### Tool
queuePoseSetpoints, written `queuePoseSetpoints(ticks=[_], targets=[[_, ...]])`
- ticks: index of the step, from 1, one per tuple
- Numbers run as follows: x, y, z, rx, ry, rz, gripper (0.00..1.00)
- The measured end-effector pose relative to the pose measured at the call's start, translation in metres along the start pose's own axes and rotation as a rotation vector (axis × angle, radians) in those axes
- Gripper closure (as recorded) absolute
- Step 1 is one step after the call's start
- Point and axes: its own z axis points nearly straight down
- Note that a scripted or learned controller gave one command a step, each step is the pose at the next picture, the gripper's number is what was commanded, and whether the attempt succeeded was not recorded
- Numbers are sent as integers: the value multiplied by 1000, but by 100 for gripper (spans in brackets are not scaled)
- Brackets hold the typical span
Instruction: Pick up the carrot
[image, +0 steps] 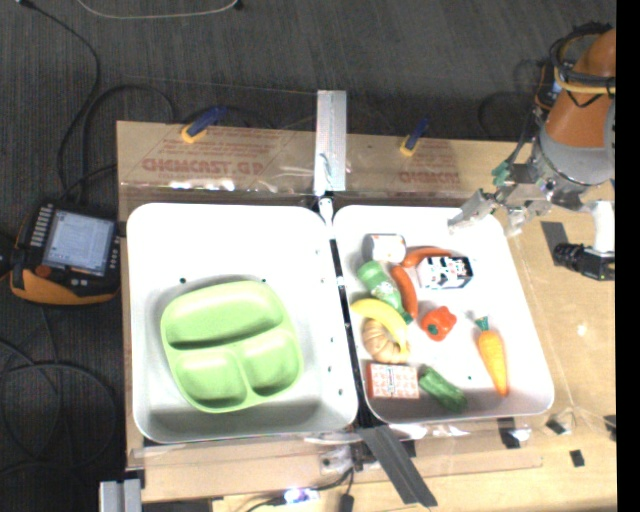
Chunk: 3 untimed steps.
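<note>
Dark carpet surrounds a wooden bench (560, 300) carrying two shallow white bins side by side. From my remote station I note the left bin (150, 240) holds a green divided tray (232, 345) with three compartments. The right bin (520, 300) holds a cluster of toy food.

Contents of the right bin, as I read them:
- A carrot (491, 358), orange with a green top, lies toward the lower right of the bin, its tip pointing to the lower edge of the frame. It sits apart from the other items.
- A red pepper (437, 322) lies just left of the carrot's top.
- A small black-and-white carton (444, 271) sits above the pepper, beside a long orange-red piece (407, 285).
- A banana (377, 314), a green vegetable (374, 276) and a brown pastry-like item (384, 343) crowd the bin's left side; a red box (391, 380) and a dark green piece (441, 390) lie near its lower edge.

The gripper (480, 208) hangs over the upper right corner of the right bin, below the arm's orange band (580, 120) at the frame's upper right. I cannot tell how the pincer is set; nothing is visible in it. The carrot lies well below the gripper in the frame, toward the lower right, with no contact.

A handheld control pendant (68, 252) rests on the carpet at the left edge.
</note>
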Motion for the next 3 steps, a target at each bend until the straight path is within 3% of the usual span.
queuePoseSetpoints(ticks=[1,2,3], targets=[[-30,-89,62,1,-1,37,0],[-21,-113,127,-5,8,14,0],[-21,-113,128,-3,9,14,0]])
